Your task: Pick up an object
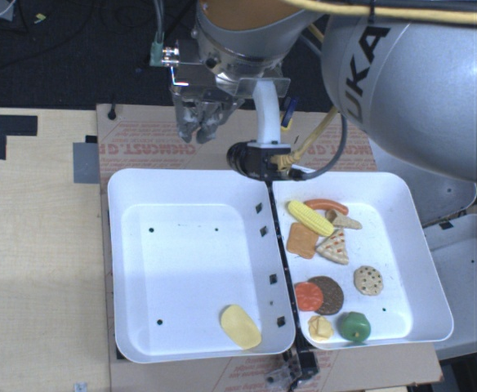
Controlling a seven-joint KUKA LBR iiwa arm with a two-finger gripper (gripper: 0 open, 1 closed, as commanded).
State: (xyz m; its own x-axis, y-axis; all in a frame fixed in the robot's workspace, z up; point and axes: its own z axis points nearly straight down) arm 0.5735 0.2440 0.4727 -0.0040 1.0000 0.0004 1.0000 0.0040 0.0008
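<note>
My gripper (202,129) hangs high over the cardboard behind the left bin's (132,219) far edge, fingers drawn together with nothing between them. A pale yellow piece (240,327) lies at the front right of the left bin. The right bin (410,243) holds several toy foods: a corn cob (310,217), a red sausage (326,206), an orange cracker (301,240), a pizza wedge (334,248), a cookie (368,280), a red tomato slice (306,296) against a brown patty (331,294), a small yellow chunk (320,327) and a green apple (354,327).
The arm's big grey body (402,72) fills the upper right, above the right bin's far side. A ridge (275,260) divides the two bins. Cardboard (140,141) lies under and behind the bins, with the wooden bench (34,260) to the left.
</note>
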